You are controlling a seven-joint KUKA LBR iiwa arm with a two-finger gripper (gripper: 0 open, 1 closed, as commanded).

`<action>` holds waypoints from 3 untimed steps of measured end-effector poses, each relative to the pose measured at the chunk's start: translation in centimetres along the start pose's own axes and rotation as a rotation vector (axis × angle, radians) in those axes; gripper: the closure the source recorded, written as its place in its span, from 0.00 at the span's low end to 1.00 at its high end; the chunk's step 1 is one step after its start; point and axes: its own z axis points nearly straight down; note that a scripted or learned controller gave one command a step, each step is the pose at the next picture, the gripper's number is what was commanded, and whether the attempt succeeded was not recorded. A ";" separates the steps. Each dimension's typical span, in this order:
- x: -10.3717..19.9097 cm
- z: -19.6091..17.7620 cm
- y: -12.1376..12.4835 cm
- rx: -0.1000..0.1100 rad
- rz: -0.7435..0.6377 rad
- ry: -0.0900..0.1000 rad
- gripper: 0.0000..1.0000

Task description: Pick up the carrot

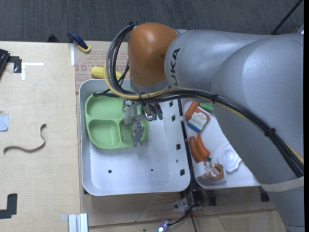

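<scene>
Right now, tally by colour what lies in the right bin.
Orange-red pieces: 2
Blue-and-white box: 1
White item: 1
Orange-printed packet: 1
Green item, partly under the arm: 1
Total: 6

Arm [231,76] reaches in from the right, orange band [149,52] above the wrist. Gripper [136,129] points straight down, low.

Tray [99,124] in L bin [145,178]; sausages [199,147], box [198,121] in R bin [241,175].
</scene>
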 end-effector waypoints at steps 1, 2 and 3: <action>0.4 -0.4 -0.1 0.002 0.000 0.012 1.00; 1.0 0.1 -2.5 -0.037 0.280 -0.127 1.00; 1.2 -0.6 -2.5 -0.035 0.277 -0.123 1.00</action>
